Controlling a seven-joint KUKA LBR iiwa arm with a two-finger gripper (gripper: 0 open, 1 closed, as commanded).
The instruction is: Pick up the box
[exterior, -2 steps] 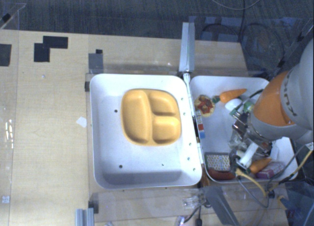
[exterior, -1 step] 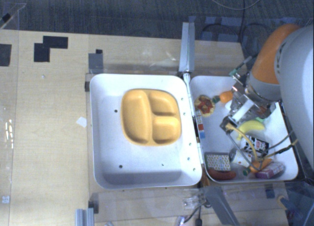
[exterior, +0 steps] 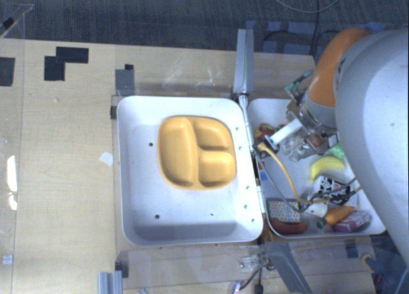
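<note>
Arm: I see the grey arm (exterior: 377,120) coming in over the right bin's far right corner, its orange band (exterior: 335,62) above the wrist, covering much of that bin.
Hand: the hand (exterior: 300,136) hangs low over the far half of the right bin (exterior: 271,112), tilted toward the divider. I cannot tell how it is set; the wrist hardware and clutter blur together.
Box: my best candidate is the small white box with dark print (exterior: 330,185) near the bin's right middle, just beside the banana (exterior: 326,166). A white slab with a red end (exterior: 281,134) sits right at the hand, and I cannot tell whether that is a box or part of the tool.
Holding: I see nothing clearly between the hand's parts, so I judge the box not yet taken.
Other clutter: a yellow cable (exterior: 284,171) curves through the middle; a grey mesh piece (exterior: 282,209), a dark red sausage-like item (exterior: 289,227), a carrot (exterior: 339,214) and a purple packet (exterior: 350,224) crowd the near edge.
Left bin: the left bin (exterior: 137,177) carries a yellow divided tray (exterior: 195,152), set in its centre, away from the work.
Why crowded: the items lie heaped where they were dropped, so the box touches neighbours and leaves little room.
Risk: I expect a descent could catch the banana or cable instead.
</note>
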